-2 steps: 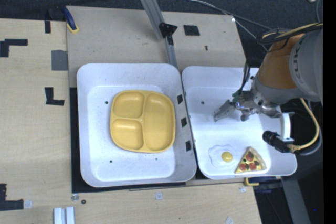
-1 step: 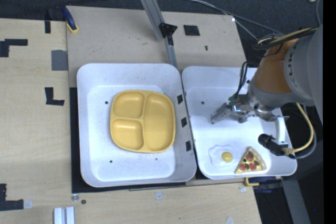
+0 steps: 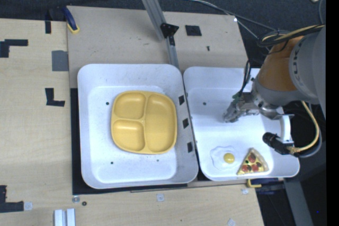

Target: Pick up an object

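Toy egg (image 3: 224, 157) and pizza slice (image 3: 252, 162) are laid at the near end of the right bin (image 3: 212, 82), waiting to be picked.
The gripper (image 3: 231, 115) is hung low above them over bare floor; nothing is held, and its finger gap cannot be told.

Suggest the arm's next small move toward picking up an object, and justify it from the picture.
Probably shift the end effector toward the near edge of the right bin and stop above the fried egg. It sits over bare bin floor now, with nothing seen between its fingers. The egg and the pizza slice lie in the near corner, and the egg looks closer to it.
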{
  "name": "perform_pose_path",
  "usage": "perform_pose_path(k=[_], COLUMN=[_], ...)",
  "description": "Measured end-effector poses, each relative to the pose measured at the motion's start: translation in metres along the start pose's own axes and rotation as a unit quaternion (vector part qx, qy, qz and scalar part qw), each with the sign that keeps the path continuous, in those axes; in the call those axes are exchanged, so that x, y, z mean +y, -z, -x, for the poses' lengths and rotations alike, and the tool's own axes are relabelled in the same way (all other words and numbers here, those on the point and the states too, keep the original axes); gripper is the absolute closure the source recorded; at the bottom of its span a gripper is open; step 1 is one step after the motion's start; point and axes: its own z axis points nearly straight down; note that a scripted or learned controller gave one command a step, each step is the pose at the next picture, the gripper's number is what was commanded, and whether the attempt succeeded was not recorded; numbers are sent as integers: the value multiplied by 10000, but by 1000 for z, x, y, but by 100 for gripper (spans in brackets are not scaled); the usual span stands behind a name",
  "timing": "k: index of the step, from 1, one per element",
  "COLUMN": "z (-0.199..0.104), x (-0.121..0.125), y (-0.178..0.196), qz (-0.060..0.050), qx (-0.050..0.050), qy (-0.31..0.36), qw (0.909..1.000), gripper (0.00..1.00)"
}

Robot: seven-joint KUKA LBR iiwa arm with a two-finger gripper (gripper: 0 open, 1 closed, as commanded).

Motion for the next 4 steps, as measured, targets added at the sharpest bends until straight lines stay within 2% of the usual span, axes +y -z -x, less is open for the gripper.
perform_pose_path(k=[2,3,4], z=[-10,-10,-74], x=[-2,-2,-1], y=[98,106,114], qz=[-17,-31,-37], qx=[17,23,32], qy=[0,-3,30], qw=[10000,10000,10000], gripper=[100,100,100])
